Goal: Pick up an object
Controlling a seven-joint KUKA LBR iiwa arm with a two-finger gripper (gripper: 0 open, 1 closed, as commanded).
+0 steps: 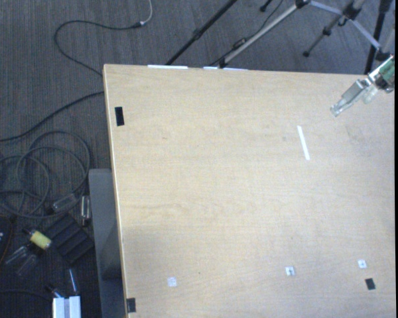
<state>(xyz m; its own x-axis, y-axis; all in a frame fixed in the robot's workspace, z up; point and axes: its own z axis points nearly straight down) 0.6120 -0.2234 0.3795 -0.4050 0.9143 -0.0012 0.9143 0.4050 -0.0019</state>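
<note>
My gripper (338, 108) reaches in at the upper right, over the bare wooden bench top (212, 191). It is pale and partly see-through, with a green part behind it at the frame edge. It points down and to the left. A thin white strip (304, 143) lies flat on the wood, below and to the left of the gripper tip and apart from it. Nothing shows in the gripper.
Small black marks sit at the bench's upper left (119, 116) and lower right (370, 283). Little white tags (290, 271) dot the near part. Cables (33, 177) and gear lie on the floor left of the bench. Tripod legs (298, 5) stand behind the bench.
</note>
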